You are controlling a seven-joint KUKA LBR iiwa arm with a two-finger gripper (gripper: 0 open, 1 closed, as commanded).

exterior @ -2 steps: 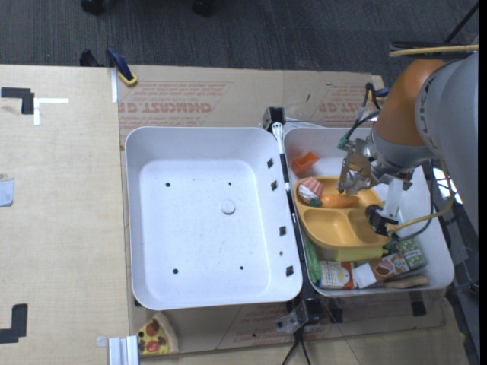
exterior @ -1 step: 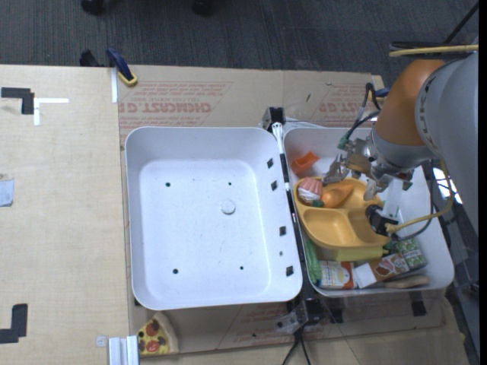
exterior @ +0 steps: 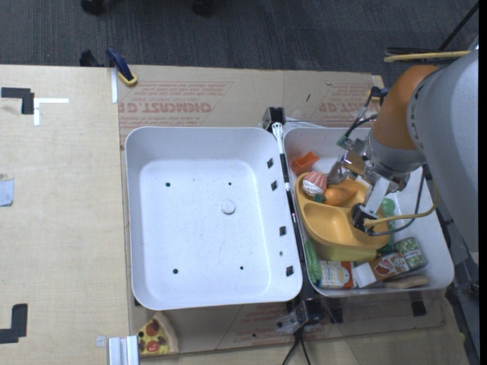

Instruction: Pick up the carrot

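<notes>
Carrot (exterior: 340, 196) lies in yellow bowl (exterior: 335, 230); no label legible.

Fixed overhead camera, slanted down (moderately near), both bins (exterior: 205, 139)

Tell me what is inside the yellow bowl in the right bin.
An orange carrot-like piece and a small red-and-white item lie at the far rim of the yellow plastic bowl. The claw and wrist cover the bowl's right side.

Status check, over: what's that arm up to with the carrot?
Gripper low in right bin, over yellow bowl. Carrot in bowl, beside fingertips, not visibly held. Packets crowd the bowl.
</notes>
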